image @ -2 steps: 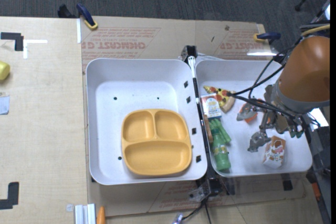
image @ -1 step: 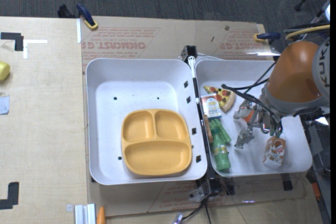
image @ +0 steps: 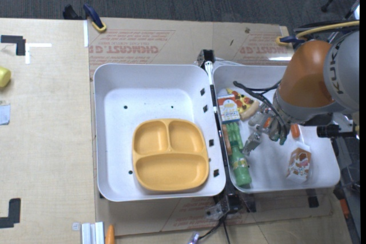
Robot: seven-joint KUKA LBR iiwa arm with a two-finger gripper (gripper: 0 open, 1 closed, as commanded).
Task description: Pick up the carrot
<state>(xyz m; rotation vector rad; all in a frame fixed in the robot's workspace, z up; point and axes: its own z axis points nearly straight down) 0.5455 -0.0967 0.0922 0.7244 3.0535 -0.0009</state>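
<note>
1. The grey arm is reaching in from the right and hanging over the right bin; the gripper is hovering low above the bin's middle, just right of the things crowded along its left wall.
2. The jaws are looking parted, with nothing visible between them; the metal parts are small and cluttered, so the width of the gap is hard to judge.
3. The carrot seems to be the small orange piece peeking out just right of the gripper, partly hidden by the wrist; it is lying on the bin floor, apart from the jaws as far as can be told.
4. Along the left wall a green bottle is lying lengthwise, with a carton and a pizza slice at the far end; a small pouch is sitting at the near right.
5. The left bin is holding a yellow divided plate.
6. The task is looking barely started; the carrot is not yet grasped, and aligning, closing and lifting are all still to be done.
</note>
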